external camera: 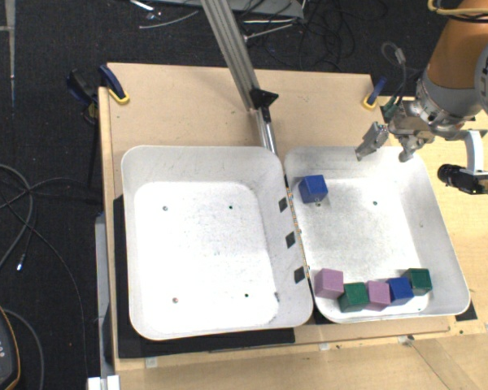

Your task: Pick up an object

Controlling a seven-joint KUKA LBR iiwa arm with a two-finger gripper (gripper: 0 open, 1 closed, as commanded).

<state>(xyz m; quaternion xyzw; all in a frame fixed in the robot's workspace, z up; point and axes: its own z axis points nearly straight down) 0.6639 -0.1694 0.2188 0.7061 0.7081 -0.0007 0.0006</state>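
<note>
Near row: five blocks huddle along the near edge of the right bin (439, 218). From left: a purple block (329, 282), a green block (354, 296), a second purple block (379, 292), a blue block (400, 288), a dark green block (420, 279). They touch or nearly touch.
Left bin (146, 169): white tray beside the right one, bare floor with a few dark specks.
Lone block: a blue cube (312, 188) sits by itself near the far left corner of the right bin, well apart from the row.
Gripper (389, 143): over the far rim of the right bin, fingers spread apart, nothing between them.
Arm (459, 47): orange band above the wrist, reaching in from the right.
Progress: nothing is lifted yet; every block rests on the bin floor. My reading: choosing, descending, closing and lifting are all left to do. The blue cube looks easiest, being isolated.
</note>
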